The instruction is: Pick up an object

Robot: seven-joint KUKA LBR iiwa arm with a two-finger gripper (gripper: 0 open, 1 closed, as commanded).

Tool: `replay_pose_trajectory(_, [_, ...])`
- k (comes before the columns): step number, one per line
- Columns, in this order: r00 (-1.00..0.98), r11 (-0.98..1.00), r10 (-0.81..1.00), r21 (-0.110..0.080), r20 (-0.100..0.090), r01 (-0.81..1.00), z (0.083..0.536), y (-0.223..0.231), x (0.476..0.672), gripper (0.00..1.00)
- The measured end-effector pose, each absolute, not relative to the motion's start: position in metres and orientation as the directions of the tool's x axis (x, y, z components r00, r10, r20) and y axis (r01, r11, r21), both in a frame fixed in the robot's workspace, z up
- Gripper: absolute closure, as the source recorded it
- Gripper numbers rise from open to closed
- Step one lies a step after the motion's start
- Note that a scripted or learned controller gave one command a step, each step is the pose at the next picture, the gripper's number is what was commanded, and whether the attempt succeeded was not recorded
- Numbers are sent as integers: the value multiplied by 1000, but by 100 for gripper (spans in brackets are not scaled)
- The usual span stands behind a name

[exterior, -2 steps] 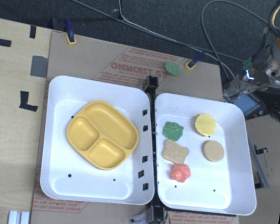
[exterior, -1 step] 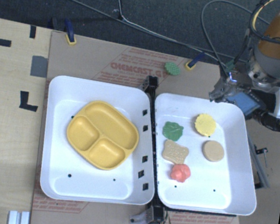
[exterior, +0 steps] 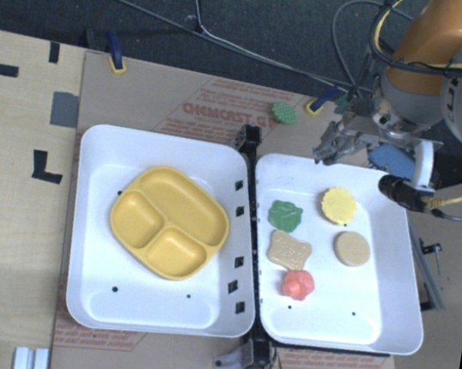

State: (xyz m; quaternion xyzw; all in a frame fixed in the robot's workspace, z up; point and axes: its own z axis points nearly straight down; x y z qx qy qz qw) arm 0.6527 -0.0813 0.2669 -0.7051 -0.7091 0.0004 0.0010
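In the right bin point(exterior: 381, 333) lie several toy foods: a yellow round piece point(exterior: 339, 205), a tan round cookie point(exterior: 351, 249), a green leafy piece point(exterior: 285, 216), a tan toast slice point(exterior: 289, 250) and a red strawberry-like piece point(exterior: 298, 284). My gripper point(exterior: 333, 152) hangs over the bin's far rim, above and left of the yellow piece, with its dark fingers pointing down. Nothing shows between the fingers.
The left bin point(exterior: 84, 286) holds a yellow divided plate point(exterior: 169, 222). A green toy piece point(exterior: 284, 113) lies on the cardboard beyond the bins. Blue clamps point(exterior: 115, 55) sit at the cardboard's far edge, and cables run across the dark floor behind.
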Motion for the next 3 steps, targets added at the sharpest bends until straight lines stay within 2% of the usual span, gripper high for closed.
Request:
replay_pose_trajectory(2, [-4,4,1000,-3,0,1000,261,11,631,100])
replay_pose_trajectory(3, [-7,7,1000,-3,1,1000,252,74,628,100])
